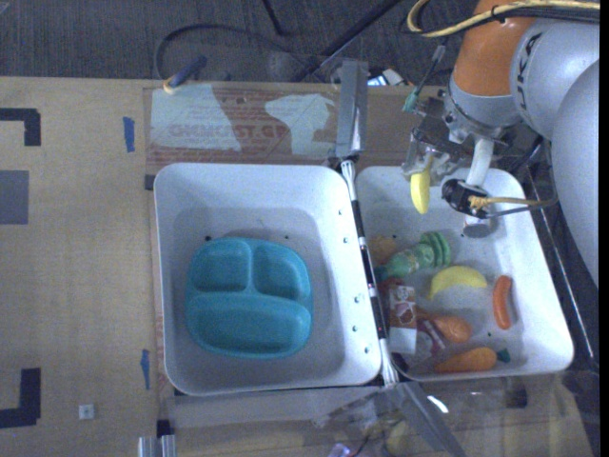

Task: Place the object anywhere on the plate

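Gripping small yellow object (420, 192) between fingers, gripper (422, 181) hangs above right bin (533, 246). Plate (249, 296) far left of jaws, in left bin (181, 255). Risk: thin pinch slips during crossing, object drops short over bin divider (366, 274).

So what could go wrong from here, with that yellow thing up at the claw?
1. The yellow banana-like toy hangs from the claw over the right bin; the grip may be thin, so it could drop.
2. The raised divider lies between it and the teal plate; a low carry might clip it.
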